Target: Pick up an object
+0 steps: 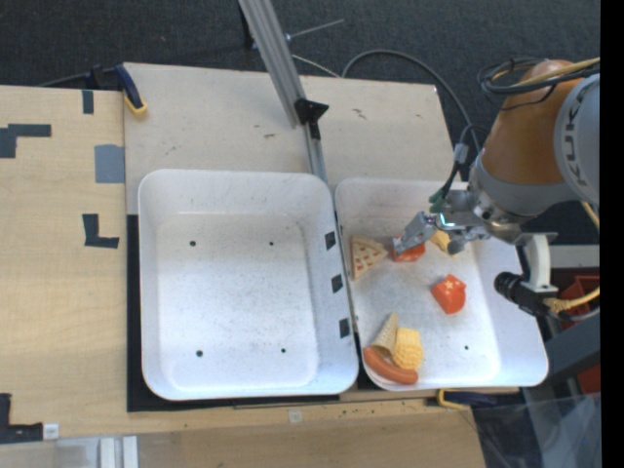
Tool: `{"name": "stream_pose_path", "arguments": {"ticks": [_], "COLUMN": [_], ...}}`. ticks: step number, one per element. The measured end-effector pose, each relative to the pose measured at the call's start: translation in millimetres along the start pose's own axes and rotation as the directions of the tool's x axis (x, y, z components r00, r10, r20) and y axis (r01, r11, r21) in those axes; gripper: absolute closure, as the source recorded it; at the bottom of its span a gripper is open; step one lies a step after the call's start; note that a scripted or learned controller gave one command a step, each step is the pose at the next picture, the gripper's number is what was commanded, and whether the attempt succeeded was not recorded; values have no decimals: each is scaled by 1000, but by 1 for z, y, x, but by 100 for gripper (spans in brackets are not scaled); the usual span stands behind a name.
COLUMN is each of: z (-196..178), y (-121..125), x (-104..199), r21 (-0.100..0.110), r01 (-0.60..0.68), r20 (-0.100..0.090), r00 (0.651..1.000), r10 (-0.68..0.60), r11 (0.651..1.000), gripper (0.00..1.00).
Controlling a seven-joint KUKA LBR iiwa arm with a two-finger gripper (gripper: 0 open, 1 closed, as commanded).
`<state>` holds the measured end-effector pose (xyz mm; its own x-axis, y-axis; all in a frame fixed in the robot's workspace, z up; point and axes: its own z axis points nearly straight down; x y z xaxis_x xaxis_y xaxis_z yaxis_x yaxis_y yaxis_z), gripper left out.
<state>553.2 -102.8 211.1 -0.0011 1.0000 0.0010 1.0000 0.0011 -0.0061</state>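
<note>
Wooden bench top (pixel 58 291) sat far left, with dark tape marks on it. Next came the shallow white plastic left bin (pixel 156 261), speckled inside. A grey metal pole (pixel 278 52) ran down at a slant from the top edge to the seam between the bins.

The shallow white plastic right bin (pixel 517 354) held all the items. Nearest its left wall lay a tan triangular pizza-slice toy (pixel 366 255), flat on the floor. Low at the front left corner, a red-orange sausage-shaped toy (pixel 386 367) lay against the rim, touching a yellow corn-cob toy (pixel 405 344) just above it.

Toward the bin's middle, the grey two-finger gripper (pixel 417 241) was down over a small red-orange piece (pixel 409 253); the piece showed at the fingertips, but whether it was clamped or just beneath, cannot tell. A small yellow block (pixel 452 243) sat just right of the gripper, near the wrist. A red bell-pepper-like toy (pixel 449 294) stood apart, lower right of the gripper.

The orange-banded grey arm (pixel 531 154) came in from the right.
</note>
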Motion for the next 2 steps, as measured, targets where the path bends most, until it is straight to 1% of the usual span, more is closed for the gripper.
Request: {"name": "stream_pose_path", "arguments": {"ticks": [1, 2], "z": [-2, 42], "y": [1, 1], "x": [0, 4], "r21": [-5, 0], "r01": [1, 0], "r20": [1, 1], "r00": [1000, 1000], "r10": [-1, 0], "r11": [1000, 1000], "gripper": [0, 0]}}
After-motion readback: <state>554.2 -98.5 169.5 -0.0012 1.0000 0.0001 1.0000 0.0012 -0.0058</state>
